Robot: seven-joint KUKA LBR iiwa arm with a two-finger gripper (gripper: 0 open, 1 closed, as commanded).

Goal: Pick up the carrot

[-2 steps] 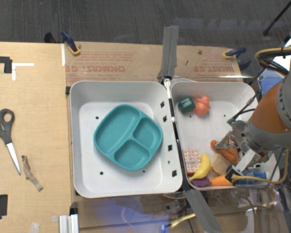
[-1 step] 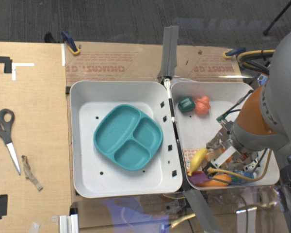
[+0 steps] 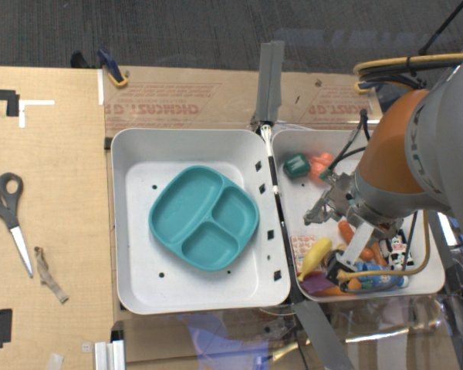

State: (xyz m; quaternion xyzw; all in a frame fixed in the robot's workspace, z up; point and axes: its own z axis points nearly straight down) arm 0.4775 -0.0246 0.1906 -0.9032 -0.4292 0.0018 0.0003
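Carrot (image 3: pixel 346 228): a short orange piece in the right bin (image 3: pixel 287 230), mostly hidden under the wrist, with the gripper (image 3: pixel 341 262) directly over it; its fingers are lost among the clutter, so open or closed cannot be told, and nothing is seen between them. Around it lie a yellow banana (image 3: pixel 313 254) to the left, a purple item (image 3: pixel 322 285) and a blue-and-orange tube (image 3: pixel 374 282) along the near wall, and a green cup (image 3: pixel 295 166) beside a pink toy (image 3: pixel 321 165) at the far end. The left bin (image 3: pixel 131 230) holds a teal divided plate (image 3: pixel 204 218); scissors (image 3: pixel 8 214) lie on the cardboard well to the left.
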